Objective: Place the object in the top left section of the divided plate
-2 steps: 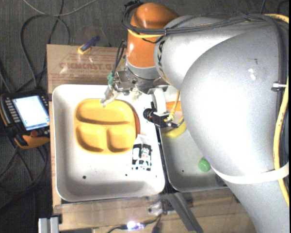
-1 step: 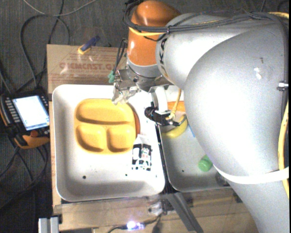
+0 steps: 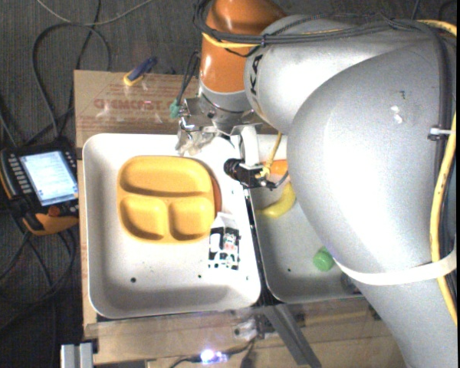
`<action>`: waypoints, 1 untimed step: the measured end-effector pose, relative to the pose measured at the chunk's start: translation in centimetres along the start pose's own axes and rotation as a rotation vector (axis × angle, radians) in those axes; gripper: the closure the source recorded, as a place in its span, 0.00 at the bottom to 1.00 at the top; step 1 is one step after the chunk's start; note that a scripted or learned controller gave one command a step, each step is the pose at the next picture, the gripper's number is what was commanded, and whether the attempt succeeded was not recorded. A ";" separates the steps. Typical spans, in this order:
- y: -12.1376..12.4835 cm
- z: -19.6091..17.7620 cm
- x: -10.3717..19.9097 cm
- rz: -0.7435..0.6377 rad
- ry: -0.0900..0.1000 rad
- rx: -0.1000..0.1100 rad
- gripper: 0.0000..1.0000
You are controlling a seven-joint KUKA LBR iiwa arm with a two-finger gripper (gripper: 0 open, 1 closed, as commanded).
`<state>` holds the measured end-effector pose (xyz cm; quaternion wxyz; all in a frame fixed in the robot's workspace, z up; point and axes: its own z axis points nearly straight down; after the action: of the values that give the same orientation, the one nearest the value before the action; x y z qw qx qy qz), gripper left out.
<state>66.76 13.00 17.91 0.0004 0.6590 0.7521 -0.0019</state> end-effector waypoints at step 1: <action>-11.8 -1.0 4.4 -0.025 0.002 0.002 1.00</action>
<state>54.53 15.78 18.97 -0.0012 0.6497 0.7602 -0.0021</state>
